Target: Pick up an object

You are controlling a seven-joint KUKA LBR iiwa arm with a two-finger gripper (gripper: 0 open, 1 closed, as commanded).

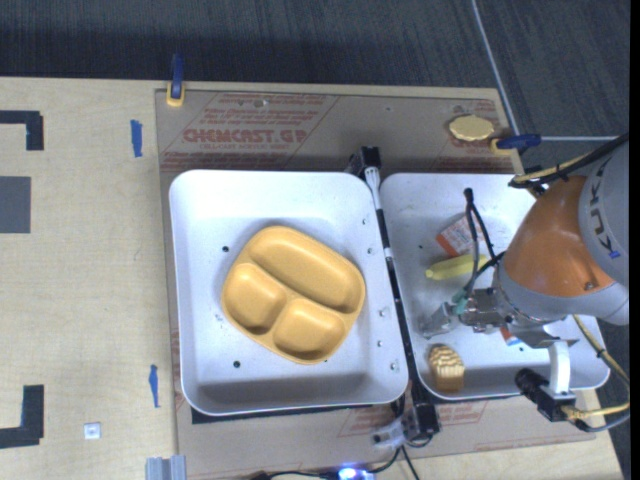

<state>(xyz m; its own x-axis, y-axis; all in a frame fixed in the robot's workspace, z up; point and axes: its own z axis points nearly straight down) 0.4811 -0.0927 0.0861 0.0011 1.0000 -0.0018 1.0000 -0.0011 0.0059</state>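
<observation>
Nearest the camera, a small tan object [446,364] lies at the front of the right bin [420,208], just beside the gripper [447,316], which is low in that bin. Whether its fingers are spread or pressed cannot be told. It seems the reaching step; next, closing on an object.

Objects in the bins. A small tan ridged lump [446,364] lies just below the claw [455,313]. A yellow elongated piece [449,267] lies flat just above the claw, with an orange-and-white packet [457,236] beyond it. A large yellow three-compartment plastic tray [291,293] sits well left of the claw.
</observation>
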